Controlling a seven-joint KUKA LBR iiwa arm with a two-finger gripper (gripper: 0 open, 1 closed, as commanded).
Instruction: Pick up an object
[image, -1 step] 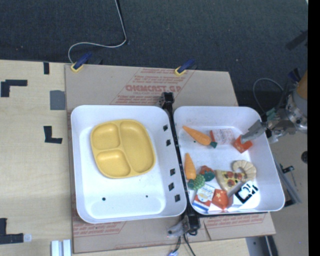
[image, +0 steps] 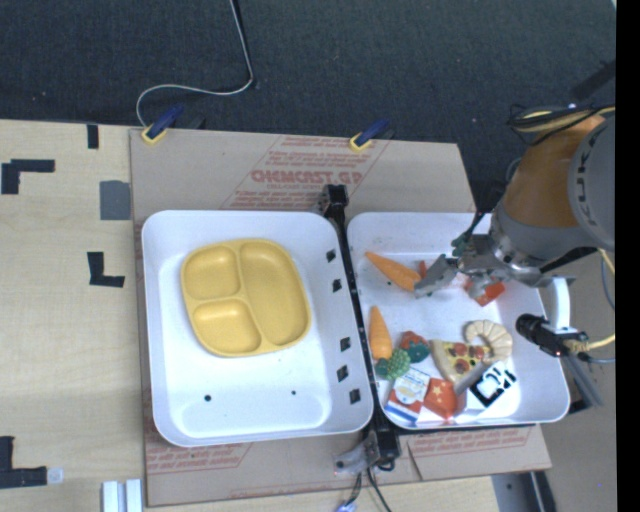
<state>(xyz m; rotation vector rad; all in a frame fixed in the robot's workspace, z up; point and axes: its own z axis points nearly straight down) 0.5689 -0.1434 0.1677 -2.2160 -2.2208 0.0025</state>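
Carrot (image: 393, 271), the long orange one, looks like the toy to pick, and it lies flat in the right bin (image: 400, 225), just beside the gripper (image: 448, 272) on the side toward the other bin. The gripper hangs low over the bin floor, close to the carrot's thick end. Its fingers are too dark and blurry to read, so I cannot tell how they are set. Nothing seems to be lifted yet, so I think the picking is not done. The grab and the lift are both left to do. A small red piece (image: 488, 292) lies just beside the gripper on the arm's side. More toys sit nearer the front edge: a second carrot (image: 380, 333), a pizza slice (image: 460, 357) and a black-and-white block (image: 494, 382). The yellow plate (image: 245, 296) sits in the left bin (image: 170, 330), well apart from the gripper.
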